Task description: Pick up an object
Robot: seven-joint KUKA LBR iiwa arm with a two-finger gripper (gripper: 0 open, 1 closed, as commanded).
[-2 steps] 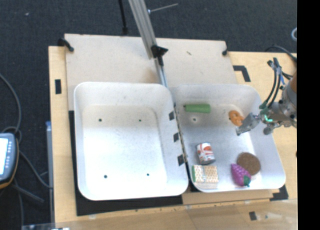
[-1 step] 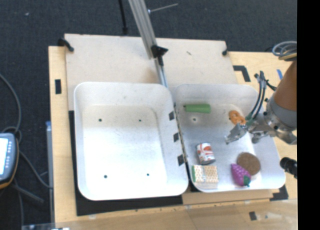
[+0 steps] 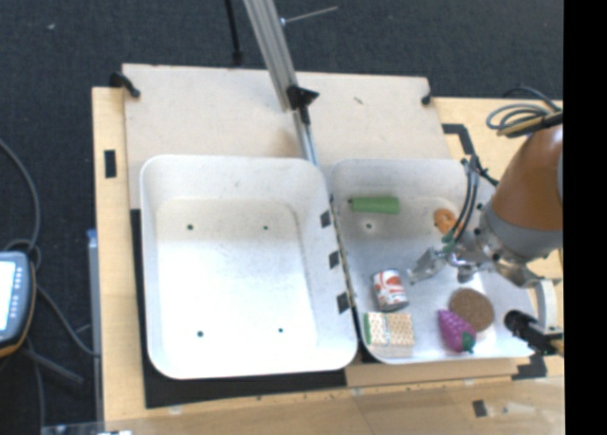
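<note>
We see the gripper (image 3: pixel 432 262) low inside the right bin (image 3: pixel 408 177), reaching in from the arm (image 3: pixel 526 198) at three o'clock. Its thin metal tips are too small and blurred for us to tell how wide they stand, and we cannot tell whether they touch the floor. We see nothing between them.

The nearest thing is the can (image 3: pixel 389 289), red and white, just beside the gripper at about eight o'clock from it, apart from the tips as far as we can tell. At six o'clock from the can lies the patterned packet (image 3: pixel 391 330), near the bin's front rim. The brown disc (image 3: pixel 471 309) sits at four o'clock from the gripper, with the purple toy (image 3: pixel 456 328) touching or just beside it toward the front rim. The green bar (image 3: pixel 374 204) lies well apart at eleven o'clock, near the bin's back wall. An orange piece (image 3: pixel 443 220) shows at one o'clock, close against the arm.

For open room, we note bare floor between the green bar and the can, along the right bin's left wall. The left bin (image 3: pixel 237 262) lies at nine o'clock, its rim touching the right bin's rim. A metal pole (image 3: pixel 270 35) slants in from twelve o'clock to the seam between the bins.
</note>
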